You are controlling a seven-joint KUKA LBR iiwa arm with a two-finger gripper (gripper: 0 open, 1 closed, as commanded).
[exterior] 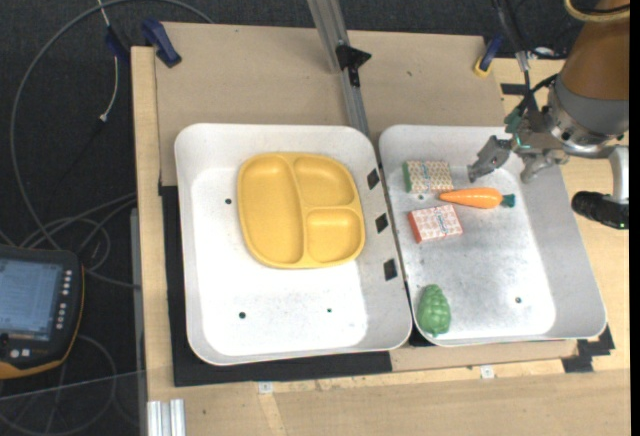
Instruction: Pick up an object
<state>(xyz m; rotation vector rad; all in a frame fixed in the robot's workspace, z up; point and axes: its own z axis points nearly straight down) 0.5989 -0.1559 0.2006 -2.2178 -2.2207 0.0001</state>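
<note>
The right bin (pixel 540 274) holds an orange toy carrot (pixel 470 197) lying on its side, with its green tip pointing right. Two small patterned boxes lie near it, one (pixel 428 174) just to its left and one (pixel 436 222) below it. A green lumpy toy (pixel 434 309) sits at the bin's front left corner. My gripper (pixel 508 162) hangs over the back of the right bin, just above and right of the carrot. Its two fingers are spread open with nothing between them.
The left bin (pixel 210 314) carries a yellow three-compartment plate (pixel 300 209). A metal post (pixel 325 4) rises behind the bins. Black clips (pixel 380 222) line the seam between the bins. A pendant (pixel 35 309) and cables lie off the bench at left.
</note>
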